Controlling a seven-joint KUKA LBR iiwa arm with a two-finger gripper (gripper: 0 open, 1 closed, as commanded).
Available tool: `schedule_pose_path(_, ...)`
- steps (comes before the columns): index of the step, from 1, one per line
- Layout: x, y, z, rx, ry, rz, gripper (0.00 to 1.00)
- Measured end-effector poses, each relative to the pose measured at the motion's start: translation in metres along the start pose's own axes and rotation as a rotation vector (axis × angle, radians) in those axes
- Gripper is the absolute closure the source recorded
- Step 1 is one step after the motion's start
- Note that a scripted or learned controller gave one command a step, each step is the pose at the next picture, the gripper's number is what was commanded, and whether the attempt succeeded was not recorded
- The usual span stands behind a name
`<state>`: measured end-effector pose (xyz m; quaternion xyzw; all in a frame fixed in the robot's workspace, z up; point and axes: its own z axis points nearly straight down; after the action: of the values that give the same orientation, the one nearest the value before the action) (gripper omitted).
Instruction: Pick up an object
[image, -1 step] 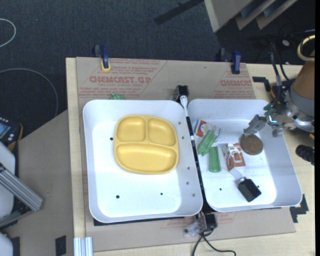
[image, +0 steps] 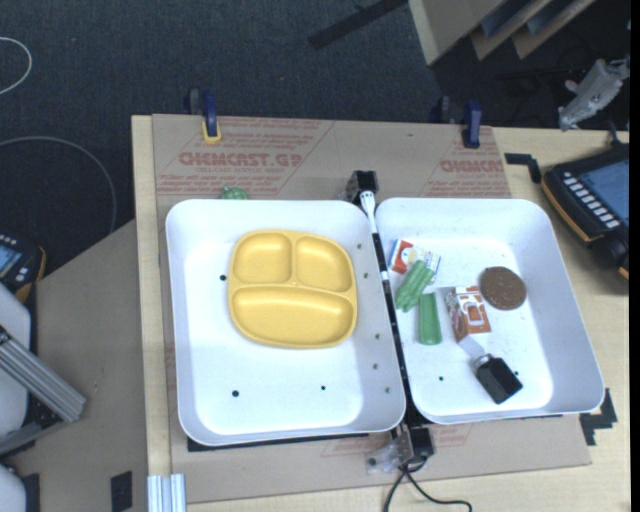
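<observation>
A: What of the machine's own body can be made out?

B: Little for certain. At the far right there is a pale grey piece (image: 597, 88) with an angular outline, whitish facets and darker gaps between them. It is too blurred to tell whether it belongs to the arm.

A: Any colours or markings on it?

B: Grey and off-white, nothing legible. Just nearer, at the right edge, sits a control pendant (image: 592, 197) of the rig — dark casing, orange-yellow rim, a bluish screen and a row of small pale buttons along the screen's left side.
</observation>
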<state>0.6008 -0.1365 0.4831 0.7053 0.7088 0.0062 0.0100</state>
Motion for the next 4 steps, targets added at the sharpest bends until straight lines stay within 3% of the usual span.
schedule_pose_path(1, -0.001, -0.001, 0.000, 0.016, 0.001, 0.003, 1.00)
schedule_pose_path(2, -0.084, -0.001, -0.056, 0.013, -0.002, 0.012, 1.00)
schedule_pose_path(3, -0.051, -0.046, 0.097, 0.040, 0.012, 0.006, 1.00)
schedule_pose_path(4, -0.015, -0.030, 0.198, 0.033, 0.009, 0.001, 1.00)
